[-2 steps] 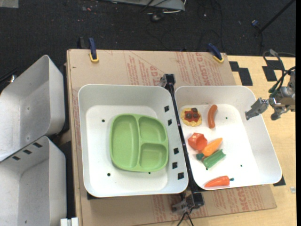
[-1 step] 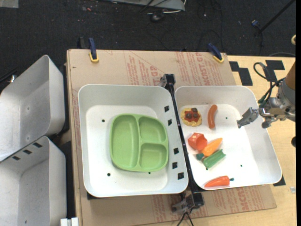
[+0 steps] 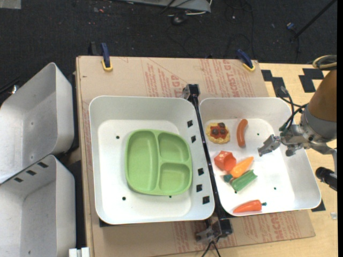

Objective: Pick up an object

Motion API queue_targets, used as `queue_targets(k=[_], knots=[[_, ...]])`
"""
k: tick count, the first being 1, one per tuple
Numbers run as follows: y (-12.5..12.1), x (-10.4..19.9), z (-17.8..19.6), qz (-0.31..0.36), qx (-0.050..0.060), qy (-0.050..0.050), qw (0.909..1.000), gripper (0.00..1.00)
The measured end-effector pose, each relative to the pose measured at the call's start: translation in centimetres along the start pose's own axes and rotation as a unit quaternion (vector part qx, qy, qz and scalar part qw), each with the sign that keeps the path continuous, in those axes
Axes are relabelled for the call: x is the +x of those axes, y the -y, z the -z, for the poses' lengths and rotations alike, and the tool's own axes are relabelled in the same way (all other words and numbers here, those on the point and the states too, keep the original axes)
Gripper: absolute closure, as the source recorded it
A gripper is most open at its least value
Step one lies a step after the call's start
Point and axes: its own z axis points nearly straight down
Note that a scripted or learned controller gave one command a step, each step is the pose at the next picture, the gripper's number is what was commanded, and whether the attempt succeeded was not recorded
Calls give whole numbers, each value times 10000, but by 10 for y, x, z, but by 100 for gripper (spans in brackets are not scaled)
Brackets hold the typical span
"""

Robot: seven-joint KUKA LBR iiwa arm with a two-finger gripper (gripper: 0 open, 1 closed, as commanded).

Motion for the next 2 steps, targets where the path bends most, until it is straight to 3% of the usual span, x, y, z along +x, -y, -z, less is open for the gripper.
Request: queue_targets(k=[1,2], knots=[[1,1,-54,0,0,1,10000,0],[-1,0,-40,0,-28,13,10000,100]])
